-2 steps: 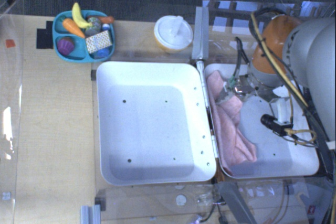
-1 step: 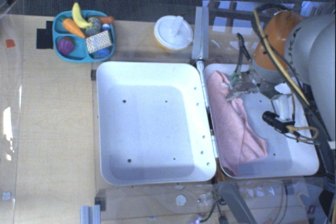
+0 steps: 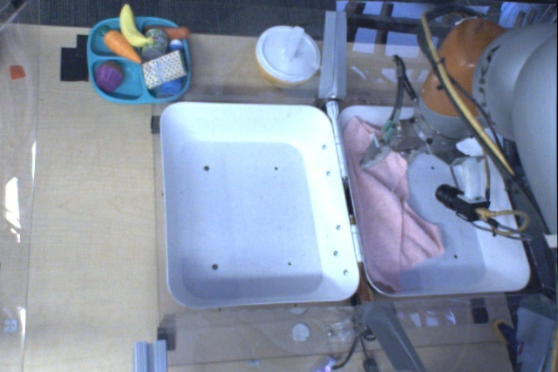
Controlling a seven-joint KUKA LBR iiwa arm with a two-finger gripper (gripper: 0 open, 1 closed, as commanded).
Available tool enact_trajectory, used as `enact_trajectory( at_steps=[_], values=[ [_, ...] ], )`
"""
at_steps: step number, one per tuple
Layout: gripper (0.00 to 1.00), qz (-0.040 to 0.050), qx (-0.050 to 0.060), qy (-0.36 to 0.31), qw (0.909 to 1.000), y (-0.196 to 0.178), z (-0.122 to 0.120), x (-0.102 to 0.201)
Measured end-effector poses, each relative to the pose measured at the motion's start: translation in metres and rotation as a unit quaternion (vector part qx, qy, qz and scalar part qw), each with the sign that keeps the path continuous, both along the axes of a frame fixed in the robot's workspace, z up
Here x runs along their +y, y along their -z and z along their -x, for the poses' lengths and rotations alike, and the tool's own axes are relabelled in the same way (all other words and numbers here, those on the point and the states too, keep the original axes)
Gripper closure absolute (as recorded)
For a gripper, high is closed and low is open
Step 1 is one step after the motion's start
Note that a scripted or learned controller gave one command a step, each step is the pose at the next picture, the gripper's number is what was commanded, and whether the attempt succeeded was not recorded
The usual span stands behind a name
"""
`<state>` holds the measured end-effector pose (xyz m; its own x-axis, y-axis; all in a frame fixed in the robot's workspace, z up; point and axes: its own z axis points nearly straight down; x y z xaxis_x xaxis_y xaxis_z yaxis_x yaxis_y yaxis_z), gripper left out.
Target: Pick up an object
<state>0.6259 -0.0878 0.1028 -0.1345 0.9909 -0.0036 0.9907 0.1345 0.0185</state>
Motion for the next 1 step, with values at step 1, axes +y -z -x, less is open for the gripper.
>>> enact_trajectory(
  at_steps=[1],
  values=[
    [0.00,0.0000,0.004,-0.012,0.9999,0.0134,-0.0040,-0.0011]
  ],
)
